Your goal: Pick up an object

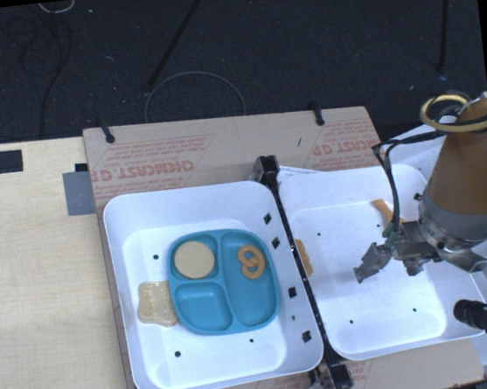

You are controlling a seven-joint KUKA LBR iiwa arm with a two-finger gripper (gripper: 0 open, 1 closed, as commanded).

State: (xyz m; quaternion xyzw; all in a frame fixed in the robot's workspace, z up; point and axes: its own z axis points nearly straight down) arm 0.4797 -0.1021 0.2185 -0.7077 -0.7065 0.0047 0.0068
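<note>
- Camera view, bench: two shallow white plastic bins sit side by side on a brown cardboard sheet [221,152] printed with red lettering; the left bin [132,220] and the right bin [350,343] meet along a black divider strip [290,254], the landmark used below.
- Camera view, left of the divider: a blue three-compartment plastic tray [214,312] lies flat in the left bin, close beside the strip. A round tan cracker-like disc [192,259] rests in the tray's upper compartment farthest from the divider; a small orange pretzel-shaped piece [251,261] lies in the compartment nearest it.
- Camera view, far left of the divider: a pale, rough-edged slice resembling toast [156,303] lies on the bin floor, touching the tray's outer edge.
- Camera view, at the divider: a thin tan flat piece [303,258] lies just right of the strip, against the right bin's wall.
- Camera view, right of the divider: a short orange stick [381,209] lies on the right bin's floor, well away from the strip, near the bin's upper corner.
- Camera view, arm: the grey arm with its orange band [470,170] reaches in from the right; its two-finger gripper [371,266] hangs low over the right bin, below the orange stick, fingers slightly parted with nothing visible between them.
</note>
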